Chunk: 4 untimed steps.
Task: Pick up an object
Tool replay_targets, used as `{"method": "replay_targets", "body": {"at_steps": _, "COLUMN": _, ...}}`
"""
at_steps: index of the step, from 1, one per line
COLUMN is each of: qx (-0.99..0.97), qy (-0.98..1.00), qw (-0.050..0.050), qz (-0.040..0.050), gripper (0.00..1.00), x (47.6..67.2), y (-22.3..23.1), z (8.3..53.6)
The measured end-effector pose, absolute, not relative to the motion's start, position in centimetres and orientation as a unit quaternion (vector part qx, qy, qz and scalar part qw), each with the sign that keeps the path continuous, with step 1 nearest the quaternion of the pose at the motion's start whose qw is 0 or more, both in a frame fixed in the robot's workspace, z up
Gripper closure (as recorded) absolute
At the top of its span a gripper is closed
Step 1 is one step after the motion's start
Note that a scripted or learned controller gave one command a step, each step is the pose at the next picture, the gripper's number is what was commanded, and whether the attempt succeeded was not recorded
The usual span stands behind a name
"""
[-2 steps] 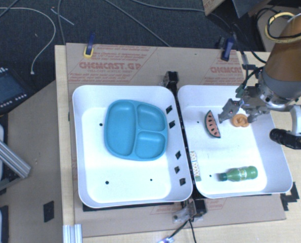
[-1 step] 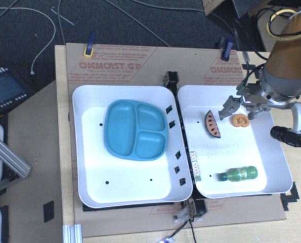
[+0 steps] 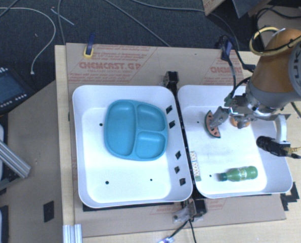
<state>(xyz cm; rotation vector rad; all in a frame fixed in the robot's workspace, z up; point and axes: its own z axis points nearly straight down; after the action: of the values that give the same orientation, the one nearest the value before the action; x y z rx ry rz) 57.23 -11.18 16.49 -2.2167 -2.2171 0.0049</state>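
Here the scene is lying in 2 white bins. The left bin (image 3: 84,135) is holding a blue divided plate (image 3: 136,129), flat and near its middle. The right bin (image 3: 276,186) is holding a small brown curved object (image 3: 212,124) in its upper part and a green bottle (image 3: 240,174) lying on its side near the lower edge, well apart from it. The gripper (image 3: 226,116) is hovering just beside the brown object, on its right; how wide the pincer is standing I cannot tell, and nothing is showing in its hold. I am judging that the brown object is the target. For a good pick, the arm is needing to centre over the piece before it is descending, because its thin curved shape may be slipping away
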Motion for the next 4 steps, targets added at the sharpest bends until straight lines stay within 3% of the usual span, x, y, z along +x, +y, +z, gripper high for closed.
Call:
{"method": "replay_targets", "body": {"at_steps": 2, "qx": -0.707, "qy": -0.707, "qw": 0.003, "qz": 0.0012, "gripper": 0.0, "x": 57.3, "y": -11.2, "z": 8.3}}
{"method": "replay_targets", "body": {"at_steps": 3, "qx": -0.707, "qy": -0.707, "qw": 0.001, "qz": -0.0005, "gripper": 1.0, "x": 57.5, "y": -11.2, "z": 9.6}}
{"method": "replay_targets", "body": {"at_steps": 4, "qx": -0.707, "qy": -0.708, "qw": -0.002, "qz": -0.0017, "gripper": 1.0, "x": 58.0, "y": -11.1, "z": 15.9}}
